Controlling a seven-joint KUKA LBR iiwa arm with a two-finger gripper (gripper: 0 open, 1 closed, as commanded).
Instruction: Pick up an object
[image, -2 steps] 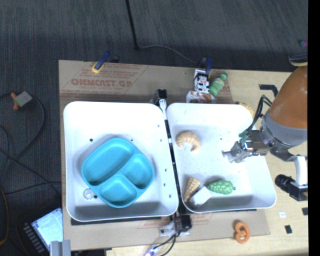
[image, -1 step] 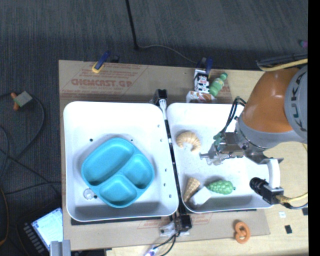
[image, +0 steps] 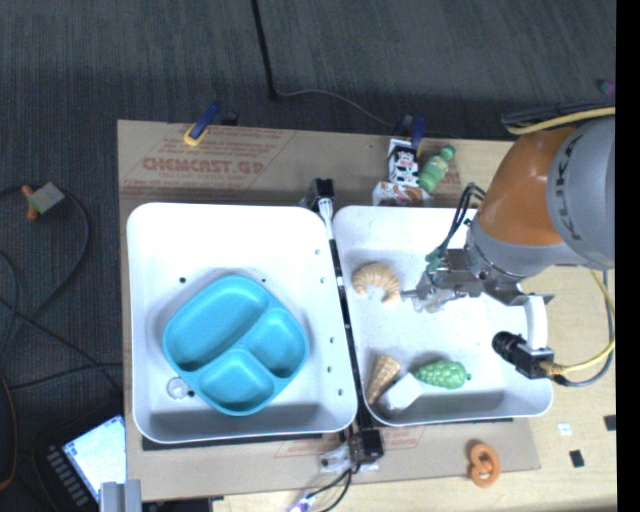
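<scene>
In the right bin (image: 520, 400) lie a tan shell-shaped toy (image: 375, 280), a green bumpy toy (image: 442, 375) and a ribbed beige cone (image: 385, 377) with a white piece (image: 403, 394) beside it. My gripper (image: 432, 296) hangs over the middle of this bin, just right of the shell toy. Nothing shows between its fingers, and their state is unclear from this angle. The grey arm with its orange band (image: 535, 190) reaches in from the right.
The left bin (image: 160, 230) holds a blue divided tray (image: 235, 342). Small toys (image: 412, 172) stand behind the right bin on the cardboard. An orange ring (image: 484, 463) lies in front. A black cable fitting (image: 520, 352) hangs off the arm over the bin's right side.
</scene>
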